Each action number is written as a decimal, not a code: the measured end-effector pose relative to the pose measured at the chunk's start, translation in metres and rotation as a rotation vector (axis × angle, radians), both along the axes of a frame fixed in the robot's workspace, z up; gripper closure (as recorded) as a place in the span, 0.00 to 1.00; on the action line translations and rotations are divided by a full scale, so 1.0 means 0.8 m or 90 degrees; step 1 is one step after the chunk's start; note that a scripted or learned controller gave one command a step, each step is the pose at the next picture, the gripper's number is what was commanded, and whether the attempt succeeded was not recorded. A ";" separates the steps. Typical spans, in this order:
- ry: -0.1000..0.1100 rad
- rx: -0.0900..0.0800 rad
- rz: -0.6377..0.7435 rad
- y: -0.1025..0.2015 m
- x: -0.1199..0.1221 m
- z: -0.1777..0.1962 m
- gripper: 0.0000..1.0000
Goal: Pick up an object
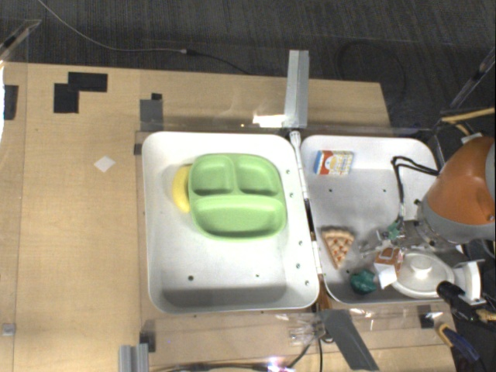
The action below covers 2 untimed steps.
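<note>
We see the green divided tray [235, 194] filling the left bin [163, 277], stiff and light but too broad to pinch except at its rim. In the right bin [364, 149] the small pizza slice [338, 246], at seven o'clock, looks light, rigid and easiest taken across its edges; the gripper [393, 242] hovers at four o'clock, and we cannot tell its state

We look from one fixed camera, high above the pale wooden bench [70, 231], tilted down at a slant. Dark carpeted floor [232, 14] fills the top of the frame, so we face toward the bench's far edge. Both shallow white bins sit mid-frame, the left bin [163, 270] whole, the right bin [364, 142] reaching near the frame's right side. The grey arm with its orange band [465, 184] enters from the right. Distance is moderate; small items read coarsely.
</note>
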State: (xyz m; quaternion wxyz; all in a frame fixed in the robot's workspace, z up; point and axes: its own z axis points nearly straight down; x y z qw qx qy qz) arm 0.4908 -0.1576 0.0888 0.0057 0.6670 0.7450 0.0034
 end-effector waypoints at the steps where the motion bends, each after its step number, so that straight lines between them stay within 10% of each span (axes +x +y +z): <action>1: -0.002 -0.008 0.175 0.073 0.009 0.002 0.00; 2: -0.007 -0.006 0.176 0.076 0.013 0.017 1.00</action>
